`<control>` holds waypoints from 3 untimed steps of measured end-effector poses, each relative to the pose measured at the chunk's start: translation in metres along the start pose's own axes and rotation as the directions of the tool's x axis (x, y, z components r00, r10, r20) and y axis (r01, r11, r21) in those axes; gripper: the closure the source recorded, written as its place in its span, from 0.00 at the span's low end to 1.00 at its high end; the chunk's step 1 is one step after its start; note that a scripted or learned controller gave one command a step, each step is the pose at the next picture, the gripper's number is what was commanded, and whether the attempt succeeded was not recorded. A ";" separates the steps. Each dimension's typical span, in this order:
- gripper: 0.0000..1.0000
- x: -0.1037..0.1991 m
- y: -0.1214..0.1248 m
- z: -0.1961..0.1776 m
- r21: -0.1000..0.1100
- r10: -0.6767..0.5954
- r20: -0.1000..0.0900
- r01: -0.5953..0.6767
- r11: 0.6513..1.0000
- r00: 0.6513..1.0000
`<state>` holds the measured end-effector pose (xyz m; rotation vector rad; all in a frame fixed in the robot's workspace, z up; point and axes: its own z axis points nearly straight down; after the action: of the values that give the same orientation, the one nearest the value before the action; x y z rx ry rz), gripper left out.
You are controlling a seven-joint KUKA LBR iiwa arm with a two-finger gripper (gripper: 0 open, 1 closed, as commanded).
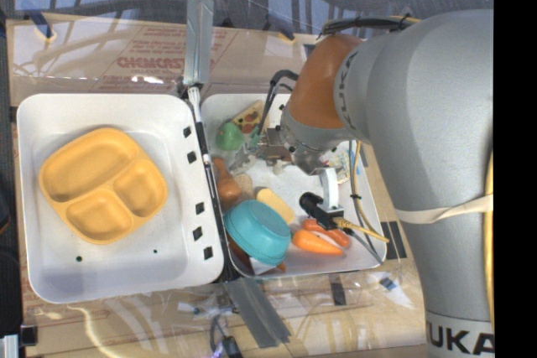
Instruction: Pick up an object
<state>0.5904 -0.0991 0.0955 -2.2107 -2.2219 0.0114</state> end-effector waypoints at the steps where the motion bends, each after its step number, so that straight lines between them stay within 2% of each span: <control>1: 0.00 -0.009 0.063 0.008 0.013 -0.149 -0.006 0.149 0.989 0.989; 2: 0.00 -0.010 0.063 0.008 0.013 -0.149 -0.006 0.149 0.989 0.989; 3: 0.00 -0.013 0.063 0.008 0.006 -0.512 -0.003 0.512 0.859 0.859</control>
<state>0.6537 -0.1113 0.0870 -1.5379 -2.7222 0.0140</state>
